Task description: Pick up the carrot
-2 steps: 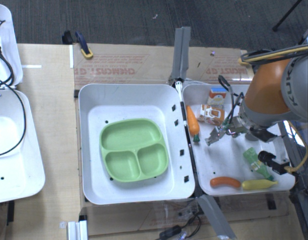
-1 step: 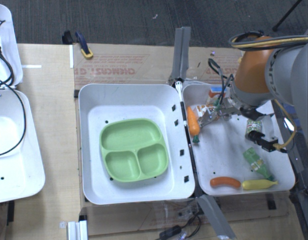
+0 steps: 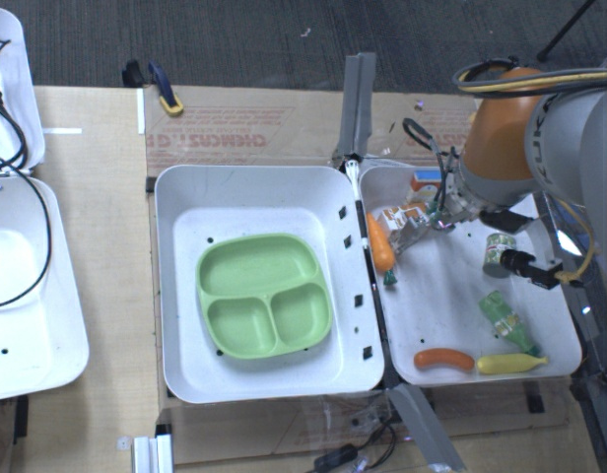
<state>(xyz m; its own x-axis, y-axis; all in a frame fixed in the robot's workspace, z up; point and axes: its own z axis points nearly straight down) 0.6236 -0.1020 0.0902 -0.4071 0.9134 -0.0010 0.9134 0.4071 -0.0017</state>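
the arm comes in from the right and bends down over the far part of the right bin, its orange band bulging above the wrist and grey links behind it. the wrist tips down and to the left, so the gripper reaches toward the bin's left wall. whether the claw is open, closed or gripping something cannot be told, since that part is small and cluttered.

the carrot lies against the left wall of the right bin, toward its far half, lengthwise along the wall, its green top pointing to the near side. the gripper is just beside it on the right; contact between them cannot be made out.

elsewhere in the right bin, a sausage and a banana lie end to end along the near wall. a green bottle lies on its side just beyond them, and a small can sits toward the right wall under the arm.

the left bin holds a green divided plate with three compartments, set in the middle.
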